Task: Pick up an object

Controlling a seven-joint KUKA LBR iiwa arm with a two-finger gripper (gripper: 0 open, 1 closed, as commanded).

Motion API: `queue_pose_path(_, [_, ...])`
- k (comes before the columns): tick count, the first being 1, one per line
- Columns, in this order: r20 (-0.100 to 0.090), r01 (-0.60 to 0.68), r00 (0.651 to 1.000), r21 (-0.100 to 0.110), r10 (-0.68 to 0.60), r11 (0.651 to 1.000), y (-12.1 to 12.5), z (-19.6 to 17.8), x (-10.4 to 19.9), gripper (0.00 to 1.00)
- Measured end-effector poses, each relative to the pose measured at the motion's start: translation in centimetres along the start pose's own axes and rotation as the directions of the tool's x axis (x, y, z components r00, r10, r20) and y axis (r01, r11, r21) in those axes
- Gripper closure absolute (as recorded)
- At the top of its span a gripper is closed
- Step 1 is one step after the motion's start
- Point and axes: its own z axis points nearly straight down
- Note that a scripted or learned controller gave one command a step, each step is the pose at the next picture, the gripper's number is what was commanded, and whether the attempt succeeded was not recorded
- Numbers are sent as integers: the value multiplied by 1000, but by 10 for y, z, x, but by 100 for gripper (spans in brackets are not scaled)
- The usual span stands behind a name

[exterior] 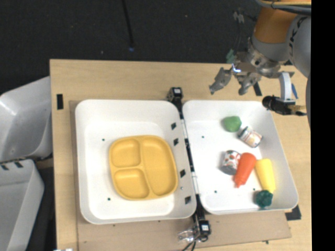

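Nothing is picked up yet: the end effector (233, 83) hangs spread wide and empty above the right bin's (209, 192) far rim; the carrot (244, 169) and its neighbours lie untouched.

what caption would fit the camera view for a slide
Open gripper poised above the right bin of toy food, including a carrot and corn cob; yellow divided tray in the left bin.

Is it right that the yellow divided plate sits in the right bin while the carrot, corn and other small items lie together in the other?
No. The camera view shows the yellow divided plate in the left bin; the carrot, corn and other small items lie in the right bin.
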Motion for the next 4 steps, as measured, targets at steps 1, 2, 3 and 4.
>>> queue_pose_path(1, [2,-3,1000,6,3,1000,1,63,-3,0])
queue_pose_path(2, [2,-5,1000,6,5,1000,-8,122,-1,0])
queue_pose_path(3, [2,-7,1000,4,7,1000,-8,174,-2,0])
queue_pose_path(4, [2,-10,1000,-3,10,1000,-7,159,-3,100])
